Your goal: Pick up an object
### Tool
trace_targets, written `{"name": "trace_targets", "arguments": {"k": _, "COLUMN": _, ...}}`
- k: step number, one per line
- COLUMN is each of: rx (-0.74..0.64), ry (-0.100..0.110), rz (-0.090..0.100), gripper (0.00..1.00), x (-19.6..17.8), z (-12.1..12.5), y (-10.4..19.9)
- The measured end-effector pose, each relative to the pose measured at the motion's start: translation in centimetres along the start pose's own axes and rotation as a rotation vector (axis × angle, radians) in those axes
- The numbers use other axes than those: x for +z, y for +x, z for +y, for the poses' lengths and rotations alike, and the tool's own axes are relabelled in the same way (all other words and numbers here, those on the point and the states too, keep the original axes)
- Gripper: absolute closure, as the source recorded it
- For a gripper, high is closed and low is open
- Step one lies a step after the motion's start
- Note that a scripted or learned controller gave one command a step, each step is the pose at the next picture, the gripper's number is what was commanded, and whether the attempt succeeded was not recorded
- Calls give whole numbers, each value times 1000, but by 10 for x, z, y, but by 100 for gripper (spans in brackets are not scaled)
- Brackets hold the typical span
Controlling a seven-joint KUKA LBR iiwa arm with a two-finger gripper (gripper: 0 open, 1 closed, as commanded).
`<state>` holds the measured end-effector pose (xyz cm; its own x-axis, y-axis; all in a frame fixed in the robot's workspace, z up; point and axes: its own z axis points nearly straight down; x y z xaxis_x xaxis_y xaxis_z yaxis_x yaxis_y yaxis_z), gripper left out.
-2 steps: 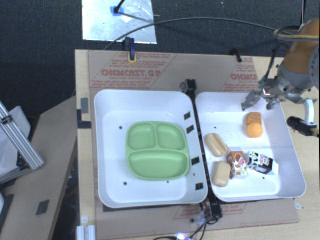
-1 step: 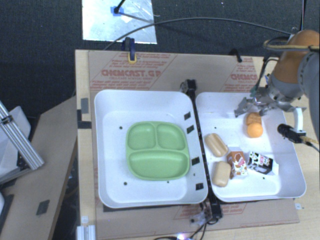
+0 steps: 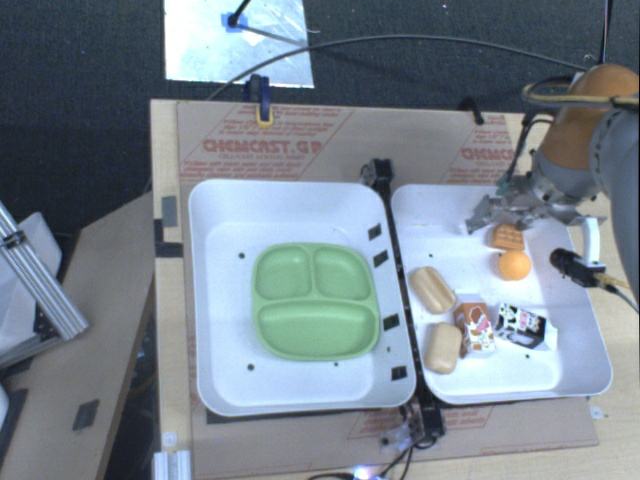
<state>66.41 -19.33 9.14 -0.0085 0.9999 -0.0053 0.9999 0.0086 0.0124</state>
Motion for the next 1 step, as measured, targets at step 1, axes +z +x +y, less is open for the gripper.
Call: {"name": "trace_targets", "arguments": {"k": 1, "rx": -2, "ry": -12, "rz": -8, "gripper": 100, "x": -15, "z": 3, "y": -2}}
